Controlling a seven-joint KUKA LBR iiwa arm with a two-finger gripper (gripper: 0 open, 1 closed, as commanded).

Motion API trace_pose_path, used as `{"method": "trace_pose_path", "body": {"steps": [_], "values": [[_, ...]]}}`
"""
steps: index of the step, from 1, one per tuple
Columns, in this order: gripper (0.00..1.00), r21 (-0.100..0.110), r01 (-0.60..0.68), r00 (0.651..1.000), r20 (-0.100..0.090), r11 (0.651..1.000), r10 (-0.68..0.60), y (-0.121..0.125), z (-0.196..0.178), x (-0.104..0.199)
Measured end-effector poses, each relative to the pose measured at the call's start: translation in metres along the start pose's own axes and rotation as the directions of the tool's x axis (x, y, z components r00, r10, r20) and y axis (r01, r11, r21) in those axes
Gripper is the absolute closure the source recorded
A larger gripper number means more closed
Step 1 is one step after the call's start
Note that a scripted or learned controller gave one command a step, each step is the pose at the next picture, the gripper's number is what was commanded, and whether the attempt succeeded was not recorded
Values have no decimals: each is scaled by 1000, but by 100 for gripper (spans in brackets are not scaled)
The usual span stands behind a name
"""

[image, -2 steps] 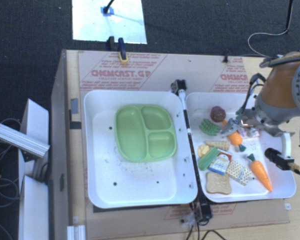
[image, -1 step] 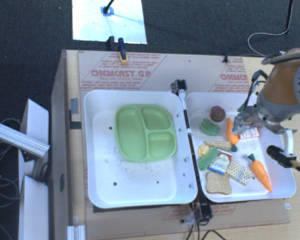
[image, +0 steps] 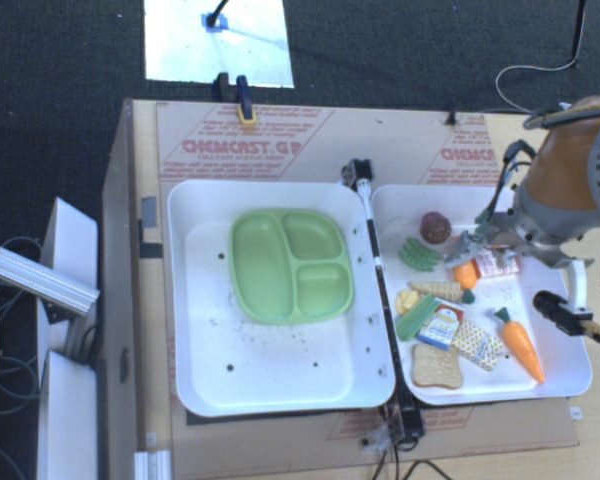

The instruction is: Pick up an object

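The right bin [image: 570, 373] holds several toy foods: a dark red ball [image: 435, 228], a green ridged piece [image: 417, 256], a corn cob [image: 435, 291], a small orange piece [image: 465, 273], a red and white packet [image: 497, 264], a green cucumber [image: 414, 319], a blue packet [image: 440, 327], a cracker [image: 478, 346], a toast slice [image: 437, 367] and a carrot [image: 520, 345]. My gripper [image: 477, 244] hangs low over the bin's upper middle, just above the orange piece and beside the red and white packet. Nothing visibly hangs from it.
In the left bin [image: 195, 368] lies a green divided plate [image: 290, 266]. A black clip [image: 360, 175] sits on the rim between the bins. A black part of the arm [image: 560, 313] juts over the right bin beside the carrot.
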State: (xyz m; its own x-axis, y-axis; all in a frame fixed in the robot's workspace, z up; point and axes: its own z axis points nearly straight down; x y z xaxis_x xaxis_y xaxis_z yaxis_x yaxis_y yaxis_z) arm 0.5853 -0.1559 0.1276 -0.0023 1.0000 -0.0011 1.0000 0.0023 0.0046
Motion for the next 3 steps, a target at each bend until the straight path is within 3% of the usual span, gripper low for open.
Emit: {"method": "trace_pose_path", "body": {"steps": [1, 2, 3], "values": [[0, 4, 1, 1000, -2, 1000, -1, 1, 44, 33], [100, 0, 2, 1000, -1, 1000, -2, 2, 32, 32], [100, 3, 1, 1000, -2, 1000, -1, -96, -58, 82]]}}
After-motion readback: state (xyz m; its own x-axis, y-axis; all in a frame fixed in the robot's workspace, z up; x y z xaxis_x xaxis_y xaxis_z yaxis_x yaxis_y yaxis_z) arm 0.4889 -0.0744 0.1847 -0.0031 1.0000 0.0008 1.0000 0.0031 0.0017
